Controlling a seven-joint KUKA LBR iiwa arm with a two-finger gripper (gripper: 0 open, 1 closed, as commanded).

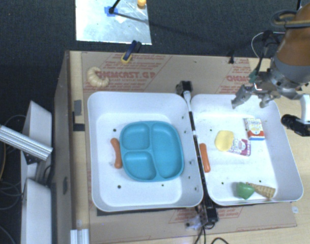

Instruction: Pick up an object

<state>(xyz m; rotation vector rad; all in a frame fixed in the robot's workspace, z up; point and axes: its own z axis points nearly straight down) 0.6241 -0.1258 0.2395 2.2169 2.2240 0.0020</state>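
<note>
Over the right bin's far edge: your hand hovers with its two fingers spread wide, one tip at the left, one at the right, nothing between them.
Arm: grey with an orange band, reaching in from the right; it's the only one you've got.
Nearest candidate: the small white carton with red and blue print lies in the shallow white right bin, just toward you from the hand, long axis running roughly front to back.
Next along: the soft yellow rounded block, touching a flat white-and-pink packet, sits further down and to the left.
Also in that bin: an orange sausage-shaped toy by the dividing wall, a green piece with a tan waffle cone at the near edge.
Left bin: a blue sectioned plastic plate, well apart from you.
Call: I'd judge the carton the short drop.
</note>
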